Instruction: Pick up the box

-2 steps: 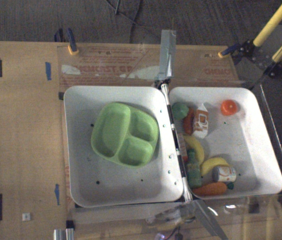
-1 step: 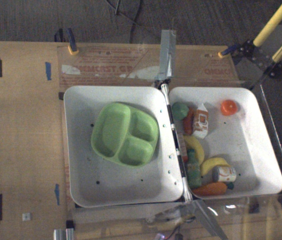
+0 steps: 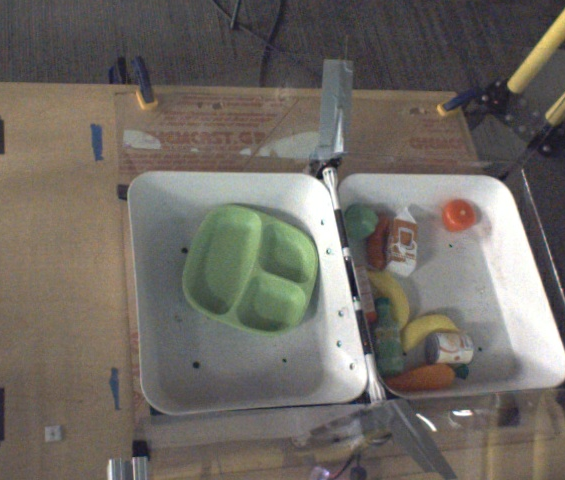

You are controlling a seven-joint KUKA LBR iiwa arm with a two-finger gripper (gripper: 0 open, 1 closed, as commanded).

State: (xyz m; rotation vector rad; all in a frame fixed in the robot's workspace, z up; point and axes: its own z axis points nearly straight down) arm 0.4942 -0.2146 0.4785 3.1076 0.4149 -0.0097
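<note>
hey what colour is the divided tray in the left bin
Light green. The divided tray shows plainly in the camera view, the one overhead view.

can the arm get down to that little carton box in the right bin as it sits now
Probably yes. The box lies open from above in the right bin. The snag is a red piece touching its left side and a banana just below, so finger room looks tight there.

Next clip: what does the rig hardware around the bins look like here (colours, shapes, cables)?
Two yellow rods slant in at top right, meeting a dark bracket with a blue clamp. A grey metal post rises between the white bins. Dark cables loop on the floor.
</note>
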